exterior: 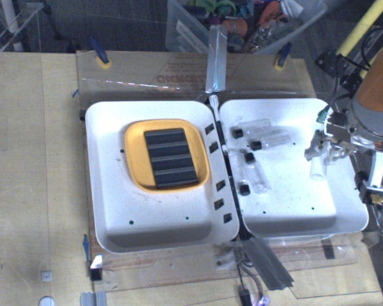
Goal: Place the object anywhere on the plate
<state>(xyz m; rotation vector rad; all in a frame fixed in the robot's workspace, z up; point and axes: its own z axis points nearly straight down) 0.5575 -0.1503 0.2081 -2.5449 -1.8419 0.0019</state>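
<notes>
A yellow plate [135, 164] with a black ribbed insert [171, 158] lies in the left bin [108, 222]. Several clear vials with black caps lie in the left half of the right bin [306, 215]: one near the top [258, 127], one below it [272, 140], and one pointing down [255, 174]. My gripper [324, 153] hangs over the right side of the right bin. A small clear vial-like piece [316, 166] shows right at its lower left tip; whether it is gripped or lies on the bin floor is unclear.
A ridge with black clips [218, 171] divides the two bins. A clear tub of colourful toys [242, 8] stands behind the bins. Cables and a yellow bar [364, 24] are at the far right beside the arm.
</notes>
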